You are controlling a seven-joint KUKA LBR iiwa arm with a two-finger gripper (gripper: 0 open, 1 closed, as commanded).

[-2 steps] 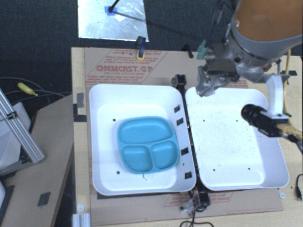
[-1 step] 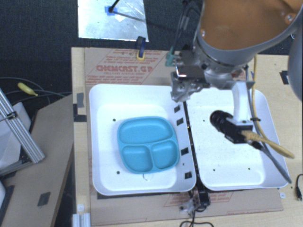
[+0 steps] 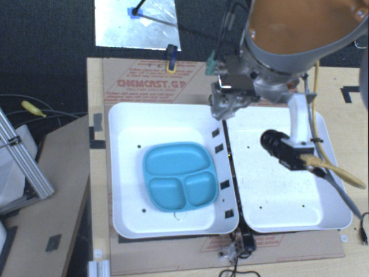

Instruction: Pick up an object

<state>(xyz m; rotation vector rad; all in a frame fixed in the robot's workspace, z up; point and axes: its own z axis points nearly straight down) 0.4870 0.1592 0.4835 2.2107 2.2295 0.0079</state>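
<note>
Arm [image 3: 300,22] nearest lens, hides end effector [image 3: 226,104] over far corner of left bin [image 3: 124,154]; opening: cannot tell. Blue divided tray [image 3: 180,175] flat, mid-bin, well apart. Advice: move over tray, descend, pinch raised rim, not flat base.

Two shallow white bins stand on the desk [image 3: 69,166]: the left bin [image 3: 121,154] and the right bin [image 3: 277,212]. The left bin holds one blue tray [image 3: 179,175], divided into three compartments. Four small black tabs [image 3: 219,149] line the seam between the bins. There is one cardboard sheet [image 3: 150,85], one shiny foil sheet [image 3: 138,22] and one yellow clip [image 3: 171,59]. One arm [image 3: 305,22] carries one gripper [image 3: 223,109]
</note>
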